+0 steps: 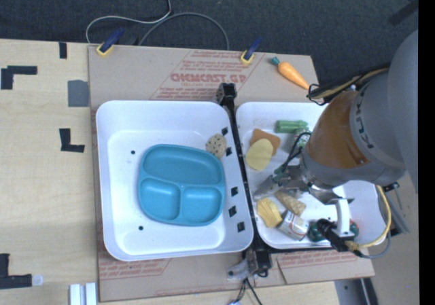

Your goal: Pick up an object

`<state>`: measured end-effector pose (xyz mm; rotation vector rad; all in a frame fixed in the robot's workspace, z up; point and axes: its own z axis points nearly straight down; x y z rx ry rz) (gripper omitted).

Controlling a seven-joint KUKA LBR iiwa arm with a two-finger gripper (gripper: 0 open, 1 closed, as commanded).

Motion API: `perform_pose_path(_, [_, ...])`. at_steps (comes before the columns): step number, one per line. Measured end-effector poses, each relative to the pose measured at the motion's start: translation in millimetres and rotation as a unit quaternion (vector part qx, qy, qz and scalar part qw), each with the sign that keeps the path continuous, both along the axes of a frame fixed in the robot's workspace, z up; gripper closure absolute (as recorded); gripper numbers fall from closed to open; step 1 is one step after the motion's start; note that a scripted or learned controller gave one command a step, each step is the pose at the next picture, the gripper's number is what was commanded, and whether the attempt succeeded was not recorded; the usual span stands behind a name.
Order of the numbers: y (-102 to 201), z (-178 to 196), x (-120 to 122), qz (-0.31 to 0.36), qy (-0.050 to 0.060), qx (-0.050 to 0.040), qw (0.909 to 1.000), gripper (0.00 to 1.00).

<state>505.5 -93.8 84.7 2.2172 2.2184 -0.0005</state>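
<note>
Over right white bin, grey gripper hovers amid food toys; can't tell its state. Pale yellow round plastic piece lies just beside: prob light, stiff, slick; pinch across edges.

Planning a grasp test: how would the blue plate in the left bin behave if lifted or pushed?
The blue plate looks like moulded plastic, so probably stiff and light. It lies flat in the left bin, so it should slide, not roll. Its shallow rim may be hard to pinch.
</note>
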Motion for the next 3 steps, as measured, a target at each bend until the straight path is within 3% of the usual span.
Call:
perform_pose_path(1, [-29.1, 1.9, 10.0, 0.001, 0.000, 0.0038, 1.0000, 0.00])
perform_pose_path(2, [-74.6, 59.9, 84.2, 0.001, -0.003, -0.0006, 1.0000, 0.00])
perform_pose_path(3, [-65.3, -1.2, 120.7, 0.001, 0.001, 0.0008, 1.0000, 0.00])
